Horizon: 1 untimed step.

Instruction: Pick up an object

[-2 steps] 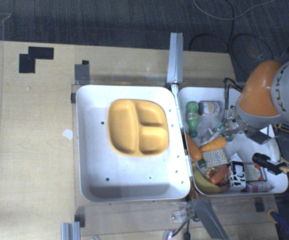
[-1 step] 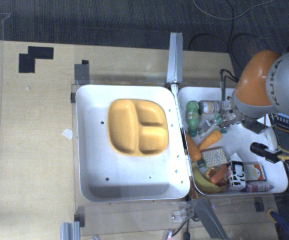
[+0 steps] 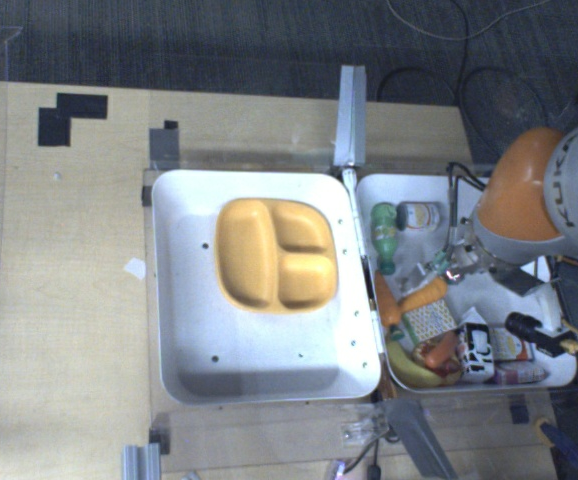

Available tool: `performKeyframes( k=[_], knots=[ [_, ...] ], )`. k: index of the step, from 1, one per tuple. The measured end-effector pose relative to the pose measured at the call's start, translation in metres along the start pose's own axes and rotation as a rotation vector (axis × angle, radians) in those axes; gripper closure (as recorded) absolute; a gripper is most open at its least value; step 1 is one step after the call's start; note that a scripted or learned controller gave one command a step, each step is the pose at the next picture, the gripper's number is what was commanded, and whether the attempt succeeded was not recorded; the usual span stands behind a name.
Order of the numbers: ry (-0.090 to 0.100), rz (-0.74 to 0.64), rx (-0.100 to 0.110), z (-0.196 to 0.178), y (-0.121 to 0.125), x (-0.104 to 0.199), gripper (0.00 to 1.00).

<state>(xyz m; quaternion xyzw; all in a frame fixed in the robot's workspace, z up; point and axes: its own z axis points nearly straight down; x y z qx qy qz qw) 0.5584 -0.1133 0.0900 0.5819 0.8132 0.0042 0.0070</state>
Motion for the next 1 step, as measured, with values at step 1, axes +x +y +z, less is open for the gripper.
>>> performKeyframes(
  k=[1],
  knots=[
    [0.001, 0.144, 0.008, -0.0809, 0.0389, -0.0810, 0.00]
  ],
)
